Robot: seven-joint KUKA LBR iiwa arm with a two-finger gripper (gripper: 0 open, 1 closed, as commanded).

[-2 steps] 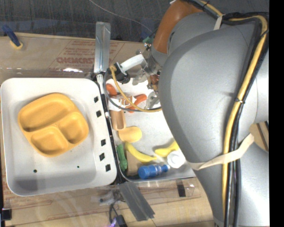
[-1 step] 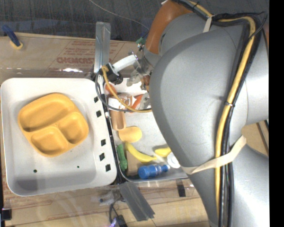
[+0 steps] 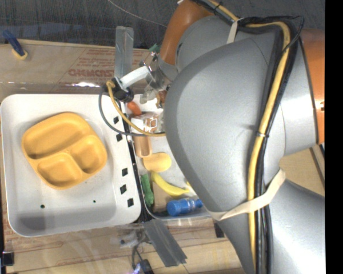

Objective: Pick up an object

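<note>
Progress looks slight: we see nothing lifted, so we judge the pick not yet made. The loose objects, a banana [image 3: 167, 185], a blue bottle [image 3: 183, 206], a pale yellow lump [image 3: 158, 162] and a green piece [image 3: 147, 192], lie in the right bin [image 3: 160, 214], beside the left bin [image 3: 63, 218] that holds the yellow divided tray [image 3: 64, 149]. The arm [image 3: 234, 124] bends low over the right bin, covering most of it, its gripper [image 3: 146, 116] at the far end above the lump. Whether that gripper is open or closed, we cannot tell.

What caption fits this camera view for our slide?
Grey arm looms over the right bin's banana and blue bottle; a yellow tray lies in the left bin.
</note>
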